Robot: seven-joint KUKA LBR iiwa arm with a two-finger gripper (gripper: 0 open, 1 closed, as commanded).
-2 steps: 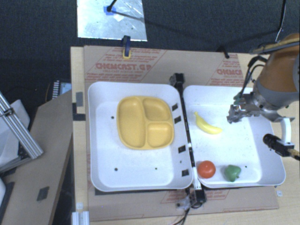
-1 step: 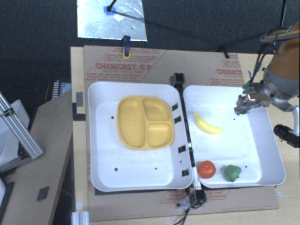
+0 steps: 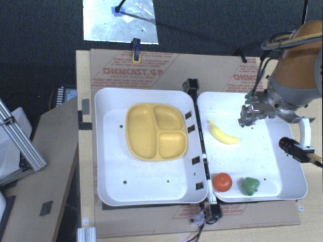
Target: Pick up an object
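Risk is concentrated in the right-hand bin, where the gripper is seen at the centre right of the frame, hanging over bare white floor just to the right of the banana and apart from it; how wide the tool stands cannot be told from this slanted view, and nothing is seen held by it. A descent from this spot would probably meet the bin floor beside the fruit rather than the fruit itself; a closing on nothing is therefore judged likely unless the tool is shifted leftward first. The banana is curved, smooth and glossy, so it could be rolled or nudged aside by a single finger, or squeezed out of a grip taken across its tapering end. The tomato and the green pepper are set near the lower edge of the same bin, close to its wall; a grasp there might be fouled by the rim, and the round tomato would be expected to roll away. The yellow divided tray, of smooth moulded plastic with three shallow compartments, lies in the left bin; its low, flat form offers little to be gripped.
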